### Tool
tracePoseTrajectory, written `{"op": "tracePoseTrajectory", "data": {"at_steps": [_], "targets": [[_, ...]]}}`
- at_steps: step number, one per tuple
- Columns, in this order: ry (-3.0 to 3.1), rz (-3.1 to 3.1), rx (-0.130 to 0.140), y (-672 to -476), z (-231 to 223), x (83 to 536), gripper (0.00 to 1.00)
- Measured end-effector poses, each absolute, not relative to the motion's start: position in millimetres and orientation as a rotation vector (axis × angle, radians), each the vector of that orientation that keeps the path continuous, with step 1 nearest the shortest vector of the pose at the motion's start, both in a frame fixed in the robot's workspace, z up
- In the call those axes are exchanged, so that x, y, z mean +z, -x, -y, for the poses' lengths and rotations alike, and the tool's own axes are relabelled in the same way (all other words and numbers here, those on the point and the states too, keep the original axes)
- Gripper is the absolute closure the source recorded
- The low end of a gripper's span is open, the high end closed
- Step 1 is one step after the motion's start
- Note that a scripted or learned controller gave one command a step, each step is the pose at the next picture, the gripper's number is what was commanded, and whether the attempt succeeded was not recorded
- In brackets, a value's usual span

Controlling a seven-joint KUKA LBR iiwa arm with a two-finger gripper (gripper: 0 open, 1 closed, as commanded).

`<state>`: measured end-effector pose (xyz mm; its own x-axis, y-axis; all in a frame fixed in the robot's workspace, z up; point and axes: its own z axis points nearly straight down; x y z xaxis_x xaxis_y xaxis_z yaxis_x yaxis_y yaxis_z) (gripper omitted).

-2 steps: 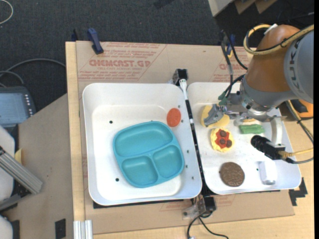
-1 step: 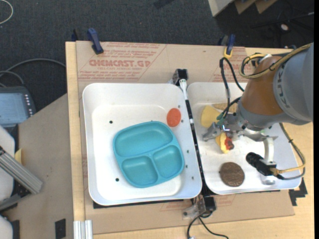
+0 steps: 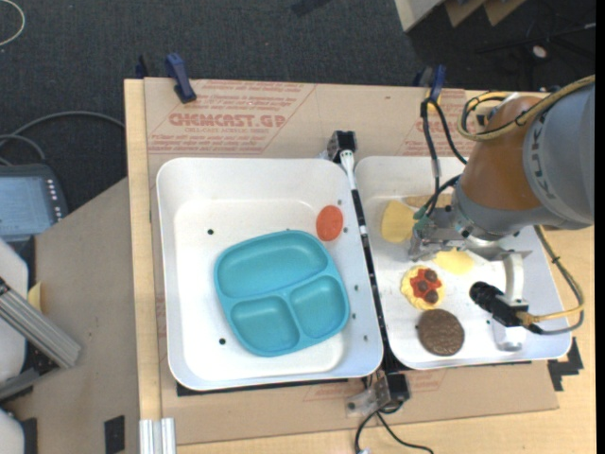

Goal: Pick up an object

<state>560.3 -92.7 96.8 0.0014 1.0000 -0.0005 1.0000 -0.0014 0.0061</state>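
Pale brown board makes up the worktop (image 3: 246, 121), with red lettering printed across its far side and a blue clamp (image 3: 180, 77) on its far edge. Two shallow white bins sit on it side by side, touching along their inner walls: the left bin (image 3: 172, 253) and the right bin (image 3: 397, 322).

The grey arm (image 3: 567, 159) reaches in from the right over the right bin, its orange band (image 3: 499, 168) just above the wrist. The pincer (image 3: 425, 242) is low over the middle of the right bin, near its left half. Whether it is wide or narrow cannot be told from this angle, and nothing can be seen held in it.

A teal divided plate (image 3: 279, 291) with three compartments lies flat in the left bin, turned at a slant and filling much of the floor.

In the right bin, a round brown cookie (image 3: 440, 332) lies near the front wall. Just behind it is a small yellow pizza-like disc with red topping (image 3: 423, 288), just in front of the pincer. A yellow wedge (image 3: 398, 220) lies at the left side of that bin, just beside the pincer. Another pale yellow piece (image 3: 456, 261) lies partly under the wrist, its shape unclear.

A small orange ball (image 3: 329, 222) rests in the left bin, just beyond the plate's far right corner and near the wall shared with the right bin.
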Motion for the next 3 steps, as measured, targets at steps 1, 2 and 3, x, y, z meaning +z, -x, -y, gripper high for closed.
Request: {"op": "tracePoseTrajectory", "data": {"at_steps": [1,2,3], "targets": [[-2.221,-2.216,0.005,-559.6,92,105,1.00],[-2.210,-2.218,0.012,-550.1,67,361,1.00],[-2.205,-2.217,0.024,-529.4,31,516,1.00]]}}
